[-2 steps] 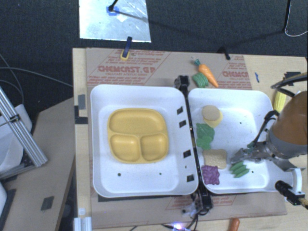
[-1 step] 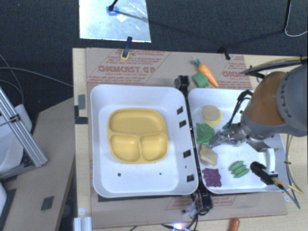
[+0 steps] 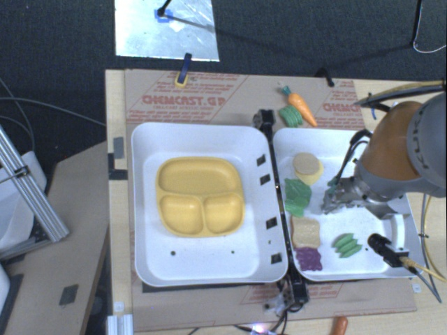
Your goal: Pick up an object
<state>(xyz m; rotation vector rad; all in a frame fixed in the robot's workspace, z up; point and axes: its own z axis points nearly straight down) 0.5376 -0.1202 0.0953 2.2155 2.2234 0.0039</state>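
Observation:
My gripper [image 3: 334, 199] hangs over the middle of the right bin [image 3: 363, 271], just right of a green leafy piece [image 3: 297, 195]. A pale round disc [image 3: 306, 166] lies at the bin's back left. Along the bin's left side sit a tan bread-like square [image 3: 306, 232] and a purple cluster [image 3: 309, 258]. A green pea pod [image 3: 346, 244] rests toward the front, below my gripper. Nothing shows between the fingers, and their state is unclear from this angle.
The left bin [image 3: 150, 187] holds a yellow divided plate [image 3: 200, 195]. A toy carrot [image 3: 302, 107] and a green piece [image 3: 290, 116] lie on the cardboard behind the right bin. Black clips line the seam between the bins.

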